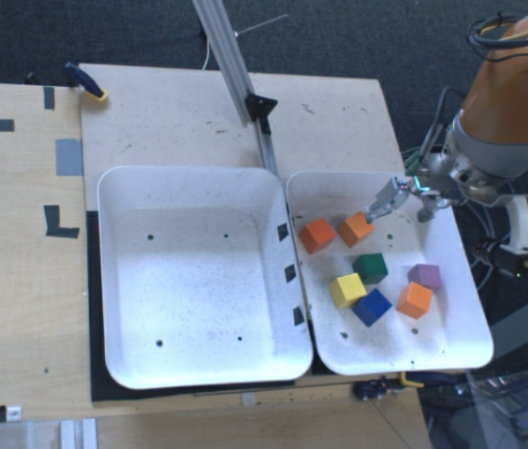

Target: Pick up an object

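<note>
Dark carpet surrounded a pale wooden bench (198,110) on which two shallow white bins sat side by side, their inner rims touching. All the loose pieces lay in the right bin (451,344), and the left bin (189,269) beside it carried no blocks — an arrangement that suited picking from one side and, probably, dropping into the other. At the cluster's ten o'clock lay an orange block (316,235), and just beside it, toward twelve o'clock, a second orange block (356,228). A green block (371,267) sat near the middle, a yellow block (347,289) at seven o'clock touching a blue block (372,307) at six. At four o'clock a purple block (425,275) rested against a third orange block (415,299). The arm reached in from three o'clock, and the gripper (388,199) hung tilted over the bin's upper part, its tip just up and to the right of the second orange block — likely the piece being approached, since it stood clear of the tighter cluster and offered open sides. Nothing appeared between the fingers, though whether the jaws stood apart or together could not be told at that slant. A metal rail (222,40) crossed the bench from twelve o'clock, ending near the bins' shared rim.
</note>
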`<control>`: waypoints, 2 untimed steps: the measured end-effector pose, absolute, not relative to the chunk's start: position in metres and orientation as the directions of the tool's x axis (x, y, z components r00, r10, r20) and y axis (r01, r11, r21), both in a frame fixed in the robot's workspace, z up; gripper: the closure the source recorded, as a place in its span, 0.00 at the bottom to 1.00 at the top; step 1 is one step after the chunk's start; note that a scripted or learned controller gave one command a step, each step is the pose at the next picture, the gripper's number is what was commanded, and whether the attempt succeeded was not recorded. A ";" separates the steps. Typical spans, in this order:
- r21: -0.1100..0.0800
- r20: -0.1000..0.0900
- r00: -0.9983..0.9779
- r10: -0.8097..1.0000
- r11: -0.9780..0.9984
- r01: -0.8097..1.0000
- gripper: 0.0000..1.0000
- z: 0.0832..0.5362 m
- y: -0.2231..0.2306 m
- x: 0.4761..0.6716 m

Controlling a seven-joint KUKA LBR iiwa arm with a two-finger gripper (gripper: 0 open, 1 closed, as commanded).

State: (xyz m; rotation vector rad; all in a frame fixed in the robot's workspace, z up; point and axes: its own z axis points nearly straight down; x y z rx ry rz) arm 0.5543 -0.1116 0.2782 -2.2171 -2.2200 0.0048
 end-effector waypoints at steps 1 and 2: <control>-0.001 0.000 -0.002 1.000 0.002 1.000 0.00 0.280 -0.112 0.555; -0.008 0.000 -0.001 1.000 0.001 1.000 0.00 0.216 -0.114 0.556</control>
